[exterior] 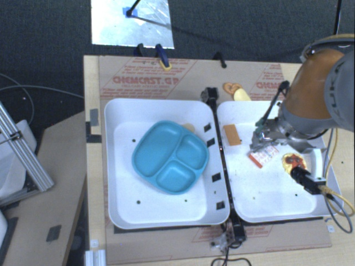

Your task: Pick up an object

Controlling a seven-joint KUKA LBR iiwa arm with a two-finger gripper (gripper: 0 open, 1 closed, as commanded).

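My gripper (262,142) hangs low over the right bin (244,204), directly above a red and white packet (263,157) that lies on the bin floor. An orange-brown rectangular block (231,134) lies to the left of the gripper, near the divider. A small round red and yellow item (293,162) rests to the right of the packet, partly under the arm. The arm's orange band (317,87) covers the bin's far right corner.
The left bin (119,204) holds a blue three-compartment plate (171,155). A yellow banana-shaped toy (242,95) and an orange item (231,87) sit on the bench behind the right bin. Black clips line the divider (217,154) between the bins.
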